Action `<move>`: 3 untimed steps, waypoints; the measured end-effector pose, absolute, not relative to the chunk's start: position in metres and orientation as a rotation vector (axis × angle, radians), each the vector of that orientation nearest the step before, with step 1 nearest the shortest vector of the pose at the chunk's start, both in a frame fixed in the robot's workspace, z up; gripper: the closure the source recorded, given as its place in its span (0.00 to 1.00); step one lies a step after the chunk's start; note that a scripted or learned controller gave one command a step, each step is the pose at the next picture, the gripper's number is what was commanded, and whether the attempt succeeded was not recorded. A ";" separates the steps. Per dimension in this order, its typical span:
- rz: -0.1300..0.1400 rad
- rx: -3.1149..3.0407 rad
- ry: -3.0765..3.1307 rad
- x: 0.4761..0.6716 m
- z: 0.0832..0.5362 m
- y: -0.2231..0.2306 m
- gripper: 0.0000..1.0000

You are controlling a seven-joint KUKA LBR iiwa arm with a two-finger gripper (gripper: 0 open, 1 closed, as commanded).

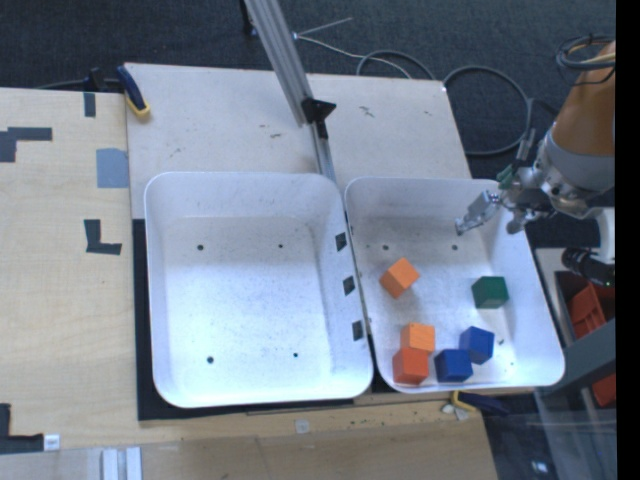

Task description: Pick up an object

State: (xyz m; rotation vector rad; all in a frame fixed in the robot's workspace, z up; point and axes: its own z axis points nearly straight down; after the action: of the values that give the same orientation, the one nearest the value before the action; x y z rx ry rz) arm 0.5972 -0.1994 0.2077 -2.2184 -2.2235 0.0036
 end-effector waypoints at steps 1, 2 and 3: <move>0.004 -2.208 -2.223 0.586 0.147 -0.128 0.00; 0.000 -2.221 -2.224 0.571 0.107 -0.105 0.00; 0.003 -2.216 -2.222 0.569 0.114 -0.103 1.00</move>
State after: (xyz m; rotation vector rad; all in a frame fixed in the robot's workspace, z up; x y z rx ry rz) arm 0.5694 -0.1027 0.1142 -2.2156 -2.2219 0.0027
